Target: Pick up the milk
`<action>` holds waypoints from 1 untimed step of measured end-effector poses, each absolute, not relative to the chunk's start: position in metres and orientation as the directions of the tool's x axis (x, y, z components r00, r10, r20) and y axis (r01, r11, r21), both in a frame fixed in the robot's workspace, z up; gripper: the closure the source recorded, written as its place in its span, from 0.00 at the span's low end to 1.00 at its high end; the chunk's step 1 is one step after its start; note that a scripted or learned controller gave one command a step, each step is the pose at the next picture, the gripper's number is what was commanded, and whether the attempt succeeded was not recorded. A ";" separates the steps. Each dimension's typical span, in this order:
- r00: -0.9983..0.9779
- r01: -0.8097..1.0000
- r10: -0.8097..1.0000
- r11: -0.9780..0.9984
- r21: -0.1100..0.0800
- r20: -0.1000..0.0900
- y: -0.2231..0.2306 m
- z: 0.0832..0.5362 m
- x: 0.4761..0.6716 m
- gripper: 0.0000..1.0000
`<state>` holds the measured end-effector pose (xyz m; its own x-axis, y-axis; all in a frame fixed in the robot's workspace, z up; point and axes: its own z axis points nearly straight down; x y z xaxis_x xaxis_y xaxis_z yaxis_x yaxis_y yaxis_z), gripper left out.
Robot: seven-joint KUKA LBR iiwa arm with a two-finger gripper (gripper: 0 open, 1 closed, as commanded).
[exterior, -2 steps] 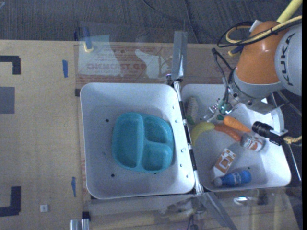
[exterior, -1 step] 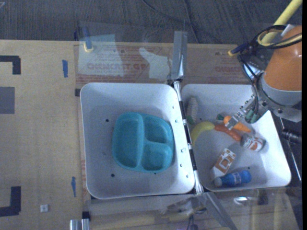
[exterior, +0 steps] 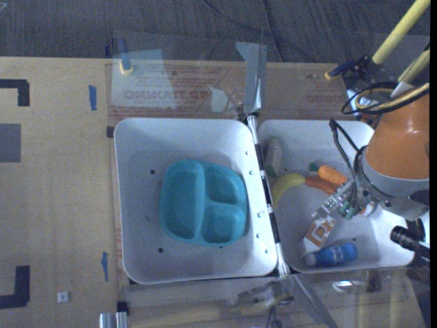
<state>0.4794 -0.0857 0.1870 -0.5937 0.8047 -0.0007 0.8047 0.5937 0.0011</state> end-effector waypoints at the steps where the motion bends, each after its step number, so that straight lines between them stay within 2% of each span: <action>1: -0.671 0.742 0.742 0.671 0.003 -0.003 -0.068 0.185 0.568 0.00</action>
